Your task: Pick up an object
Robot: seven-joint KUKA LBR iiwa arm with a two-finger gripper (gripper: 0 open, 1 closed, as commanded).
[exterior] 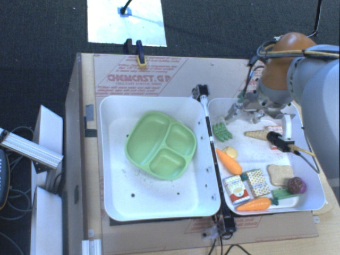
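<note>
The gripper (pixel 239 113) hangs over the far part of the right bin (pixel 317 193); whether it is parted or closed cannot be told from this slant. Nearest to it is a green leafy toy (pixel 222 132), just beside it at about 7 o'clock and close to the bin's left wall. A beige cone (pixel 257 135) lies at the gripper's 5 o'clock, near but apart.

Farther off, toward 6 o'clock, a yellow lump (pixel 230 153) touches an orange carrot (pixel 229 163) (the carrot lies aslant along the left wall).

The rest sit well apart from the gripper, at the bin's near end. A red-and-white carton (pixel 236 190) and a yellow-green carton (pixel 257 182) sit side by side. A bread slice (pixel 280 174) lies at their 3 o'clock, with a purple ball (pixel 296 185) just beside it at its 4 o'clock. A second carrot (pixel 254 205) lies along the near rim, at about the bin's 7 o'clock.

The left bin (pixel 122 195) stands edge to edge with the right one, at its 9 o'clock. It holds a green plate (pixel 162 145) with three compartments, lying around the bin's middle.
</note>
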